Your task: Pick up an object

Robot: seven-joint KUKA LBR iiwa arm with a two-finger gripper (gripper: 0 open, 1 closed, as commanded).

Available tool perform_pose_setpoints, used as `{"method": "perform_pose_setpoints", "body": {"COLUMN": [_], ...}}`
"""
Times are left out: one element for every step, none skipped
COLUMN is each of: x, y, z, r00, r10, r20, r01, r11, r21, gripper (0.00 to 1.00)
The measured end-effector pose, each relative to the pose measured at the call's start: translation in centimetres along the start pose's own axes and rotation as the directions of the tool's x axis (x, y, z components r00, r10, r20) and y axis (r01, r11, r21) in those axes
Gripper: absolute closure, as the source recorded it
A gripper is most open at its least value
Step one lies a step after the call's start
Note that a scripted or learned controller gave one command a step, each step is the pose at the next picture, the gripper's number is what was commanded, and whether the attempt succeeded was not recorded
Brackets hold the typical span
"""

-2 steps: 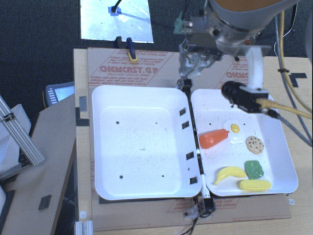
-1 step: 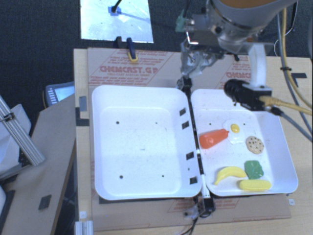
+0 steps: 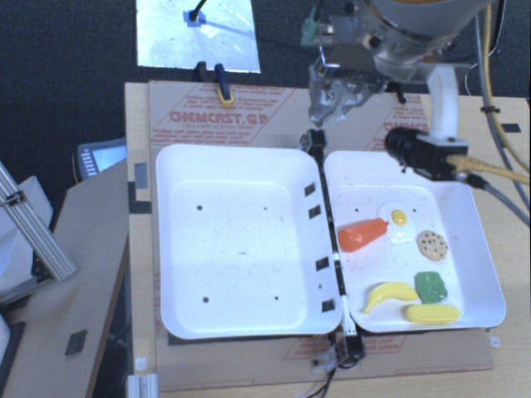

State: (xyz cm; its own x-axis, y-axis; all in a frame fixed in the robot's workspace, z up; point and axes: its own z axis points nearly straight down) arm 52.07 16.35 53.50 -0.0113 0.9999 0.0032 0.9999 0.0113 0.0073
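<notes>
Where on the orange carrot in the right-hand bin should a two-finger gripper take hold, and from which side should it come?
Probably from straight above, closing across the carrot's thick end, fingers set crosswise to its length. It lies flat, pointing toward the fried egg, whose white touches the narrow tip, so that end is crowded. The thick end has bare bin floor on both sides for the fingers.

A cardboard-topped bench (image 3: 249, 110) bears two white bins (image 3: 241, 239) (side by side).

1 fixed camera above bench (image 3: 141, 222), slanted down over 2 bins (image 3: 236, 239).
</notes>
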Motion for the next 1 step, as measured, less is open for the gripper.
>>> {"method": "perform_pose_setpoints", "body": {"x": [0.01], "y": [0.04], "z": [-1.09], "r00": [1.000], "r10": [-0.003], "r20": [-0.001], "r01": [0.003], "r11": [1.000], "r21": [-0.002], "gripper": [1.00]}}
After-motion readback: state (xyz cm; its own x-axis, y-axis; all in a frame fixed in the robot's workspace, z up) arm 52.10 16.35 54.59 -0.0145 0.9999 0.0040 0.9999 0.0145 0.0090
